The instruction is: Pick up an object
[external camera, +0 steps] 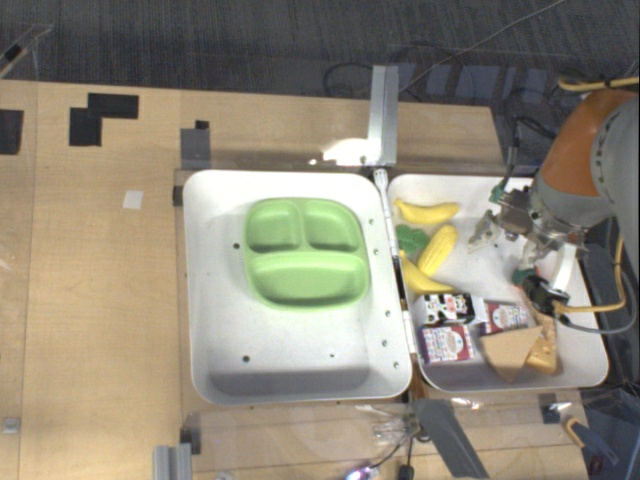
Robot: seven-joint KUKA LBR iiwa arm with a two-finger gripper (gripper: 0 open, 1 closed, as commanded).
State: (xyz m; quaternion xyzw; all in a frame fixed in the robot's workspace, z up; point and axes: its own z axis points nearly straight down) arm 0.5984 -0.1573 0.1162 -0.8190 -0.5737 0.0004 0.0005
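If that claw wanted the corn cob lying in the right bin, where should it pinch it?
Probably across the middle of the corn cob, coming straight down from above. It lies tilted, long and rounded, so closing across its narrow width suits best. A banana sits above it and another below, crowding its ends.

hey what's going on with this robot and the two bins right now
A grey and orange robot arm reaches in over the right bin, its pincer above the bin's upper part. That bin holds toy food: bananas, a corn cob, small cartons and cheese wedges. Nothing looks grasped yet. The left bin holds a green divided plate.
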